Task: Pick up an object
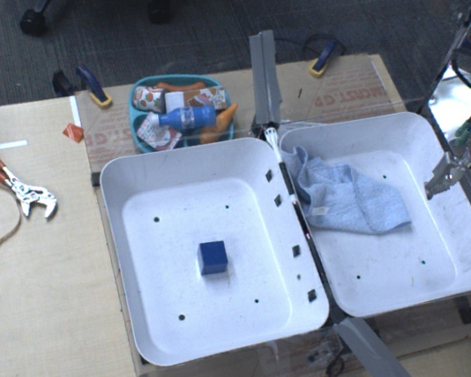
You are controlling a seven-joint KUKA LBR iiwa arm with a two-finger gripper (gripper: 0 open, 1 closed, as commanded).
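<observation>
A blue block point(213, 257) sits alone mid-floor in the left bin point(152, 331), walls well clear. A blue cloth point(349, 198) hugs the right bin's point(465, 274) far-left corner. The gripper point(447, 173) hangs at that bin's right rim; its grip cannot be judged.

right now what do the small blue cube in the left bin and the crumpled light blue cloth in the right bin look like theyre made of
Small blue cube: looks rigid, with sharp edges and a flat matte face, so perhaps plastic, foam or painted wood; the look leaves it open.
Crumpled light blue cloth: soft woven fabric, judging by its folds and limp drape, probably a towel or rag.
</observation>
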